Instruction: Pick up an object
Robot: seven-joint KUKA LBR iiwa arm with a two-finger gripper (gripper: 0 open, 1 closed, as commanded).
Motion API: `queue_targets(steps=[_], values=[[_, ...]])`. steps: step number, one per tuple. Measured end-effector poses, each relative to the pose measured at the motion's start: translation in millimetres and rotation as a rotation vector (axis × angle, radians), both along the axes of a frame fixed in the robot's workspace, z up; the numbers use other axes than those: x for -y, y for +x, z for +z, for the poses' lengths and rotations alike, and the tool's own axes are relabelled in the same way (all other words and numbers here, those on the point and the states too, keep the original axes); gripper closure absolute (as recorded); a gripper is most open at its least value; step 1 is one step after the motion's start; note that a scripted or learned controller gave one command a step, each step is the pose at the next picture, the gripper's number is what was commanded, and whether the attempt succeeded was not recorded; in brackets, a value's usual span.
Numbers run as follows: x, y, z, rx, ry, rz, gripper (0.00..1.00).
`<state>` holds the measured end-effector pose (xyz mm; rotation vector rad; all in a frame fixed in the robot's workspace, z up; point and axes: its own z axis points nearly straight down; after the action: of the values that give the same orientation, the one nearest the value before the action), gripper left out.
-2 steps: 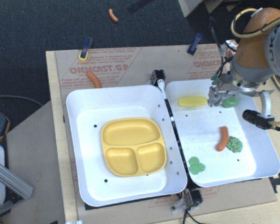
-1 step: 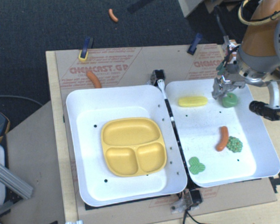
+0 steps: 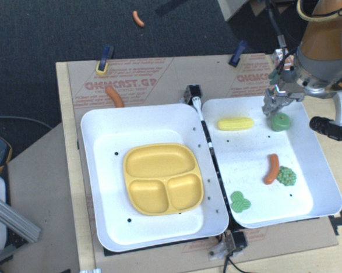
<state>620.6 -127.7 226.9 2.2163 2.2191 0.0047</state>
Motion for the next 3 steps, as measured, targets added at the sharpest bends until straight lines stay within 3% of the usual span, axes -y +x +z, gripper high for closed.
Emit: queue_targets(steps=[1, 3], values=[[-56, -14, -10, -0.009, 0.004, 0.004, 1.0], [-136, -30, -11, -0.009, 0.004, 0.003, 1.0]])
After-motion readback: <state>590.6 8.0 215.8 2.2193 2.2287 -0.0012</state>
